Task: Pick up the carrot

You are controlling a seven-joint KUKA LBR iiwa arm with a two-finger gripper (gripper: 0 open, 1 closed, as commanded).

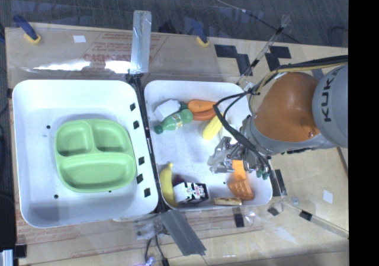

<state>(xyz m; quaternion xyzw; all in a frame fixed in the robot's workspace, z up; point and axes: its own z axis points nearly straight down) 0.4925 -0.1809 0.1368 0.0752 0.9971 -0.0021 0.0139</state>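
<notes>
The carrot (201, 106), a long orange piece, lies near the back wall of the right bin (183, 90), beside a green bottle (176, 120). My gripper (227, 161) is low over the right half of that bin, well in front of the carrot and to its right. A small orange block (238, 169) sits right against the gripper's right side, and whether it is held is unclear. The arm's orange band (287, 114) hangs above the bin's right edge.
The right bin also holds a white object (166, 108), a yellow piece (211, 129), a banana (166, 183), a black-and-white carton (192, 191), an orange ridged item (241, 188) and a tan roll (227, 201). A green divided plate (93, 155) sits in the left bin (35, 99).
</notes>
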